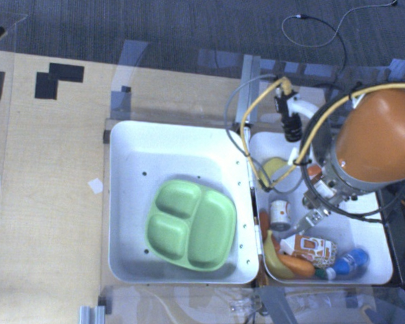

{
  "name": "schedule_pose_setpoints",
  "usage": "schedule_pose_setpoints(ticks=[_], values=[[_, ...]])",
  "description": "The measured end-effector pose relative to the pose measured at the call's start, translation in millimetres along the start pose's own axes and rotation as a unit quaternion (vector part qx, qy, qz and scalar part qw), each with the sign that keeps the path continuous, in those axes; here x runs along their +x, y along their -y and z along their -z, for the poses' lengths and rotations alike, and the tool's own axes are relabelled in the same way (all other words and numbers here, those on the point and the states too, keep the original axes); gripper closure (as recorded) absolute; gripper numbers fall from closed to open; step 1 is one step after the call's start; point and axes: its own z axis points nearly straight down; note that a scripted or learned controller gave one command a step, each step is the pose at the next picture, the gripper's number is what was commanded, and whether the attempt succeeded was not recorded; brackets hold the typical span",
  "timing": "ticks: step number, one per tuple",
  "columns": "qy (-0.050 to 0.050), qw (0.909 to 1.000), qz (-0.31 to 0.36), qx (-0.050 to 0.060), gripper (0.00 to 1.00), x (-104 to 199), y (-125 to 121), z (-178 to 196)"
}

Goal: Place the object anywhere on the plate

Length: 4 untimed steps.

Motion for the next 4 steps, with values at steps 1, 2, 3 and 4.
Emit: schedule_pose_setpoints(ticks=[1,2,3,4], values=[[0.002,0.9971,0.076,-0.004,1.0,0.6,-2.4,-82.9],[0.002,0.9971,0.076,-0.004,0.0,0.7,-2.5,-82.8],[0.002,0.9972,0.074,-0.001,1.0,0.4,0.4,-72.2],[0.002,0.9757,0.219,0.0,1.0,-21.4,21.5,-45.4]])
